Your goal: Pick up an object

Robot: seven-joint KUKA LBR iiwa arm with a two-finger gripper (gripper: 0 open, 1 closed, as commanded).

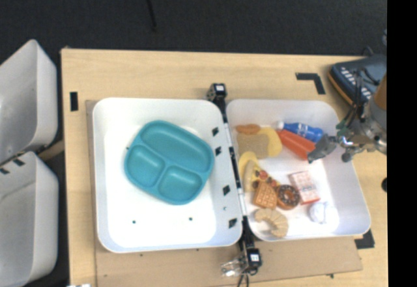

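The gripper [332, 144] hovers at the right bin's [345, 214] right edge, just beside the orange bottle [296, 144] near the back edge; the approach step, I judge. Its fingers stand apart and empty (nothing between them), so next it must descend and close.
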